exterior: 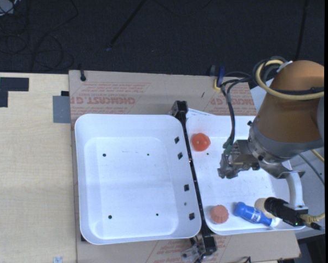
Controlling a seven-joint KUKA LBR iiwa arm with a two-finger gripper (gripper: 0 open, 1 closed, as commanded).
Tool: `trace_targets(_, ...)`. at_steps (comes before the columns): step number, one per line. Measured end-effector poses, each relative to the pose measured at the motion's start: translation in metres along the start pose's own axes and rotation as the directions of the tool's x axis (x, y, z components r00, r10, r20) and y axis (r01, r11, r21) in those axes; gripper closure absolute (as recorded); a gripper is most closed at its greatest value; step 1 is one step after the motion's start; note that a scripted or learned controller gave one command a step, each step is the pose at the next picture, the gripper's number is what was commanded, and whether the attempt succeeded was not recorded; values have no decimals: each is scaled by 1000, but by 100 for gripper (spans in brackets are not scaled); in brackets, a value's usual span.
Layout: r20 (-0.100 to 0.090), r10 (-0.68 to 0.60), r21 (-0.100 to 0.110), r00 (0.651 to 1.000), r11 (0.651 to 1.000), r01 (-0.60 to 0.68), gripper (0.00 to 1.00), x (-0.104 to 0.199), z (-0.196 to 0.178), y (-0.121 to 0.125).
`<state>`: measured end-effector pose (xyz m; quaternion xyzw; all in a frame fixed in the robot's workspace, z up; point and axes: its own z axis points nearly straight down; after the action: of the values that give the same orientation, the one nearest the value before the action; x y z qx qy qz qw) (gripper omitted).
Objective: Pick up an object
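Left bin: you've got its whole floor open. Right bin: one orange-red ball near the divider edge at the far end, one pink ball at the near-left corner, one blue bottle along the near edge. Gripper hangs mid-bin, apart from all three; can't tell its claw state.

Left bin: white and shallow, with a few small dark dots on its floor.
Cardboard sheet: brown with red print, lying flat under both bins.
Bench top: light wood, at the left.
Dark shapes: flat black pieces on the wood at the far left, with a grey square just beside the cardboard.
Floor: dark, at the far side, with thin cables.
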<state>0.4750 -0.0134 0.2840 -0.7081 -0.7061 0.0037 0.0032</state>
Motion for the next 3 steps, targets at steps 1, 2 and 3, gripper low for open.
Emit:
trace_targets(1,-1,-6,-11,1000,1000,6,100,20,-38,37)
trace_targets(2,0,-5,-4,1000,1000,5,100,18,-46,35)
trace_targets(3,-4,-14,-10,1000,1000,14,100,103,-89,-1)
